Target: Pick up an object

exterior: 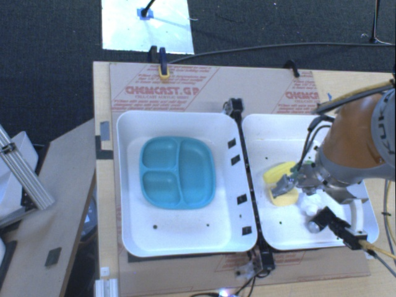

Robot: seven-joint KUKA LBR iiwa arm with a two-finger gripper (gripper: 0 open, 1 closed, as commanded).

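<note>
Looking down into the right bin [272,135], you find the gripper [286,184] right over the yellow object [278,173], which stretches from about 2 o'clock to 8 o'clock beneath it near the bin's left wall; whether the tool is parted or closed cannot be told.

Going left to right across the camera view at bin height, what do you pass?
Left white bin → blue divided plate → black clips along the divider between the bins → yellow object in the right white bin → end effector → grey arm with orange band.
</note>
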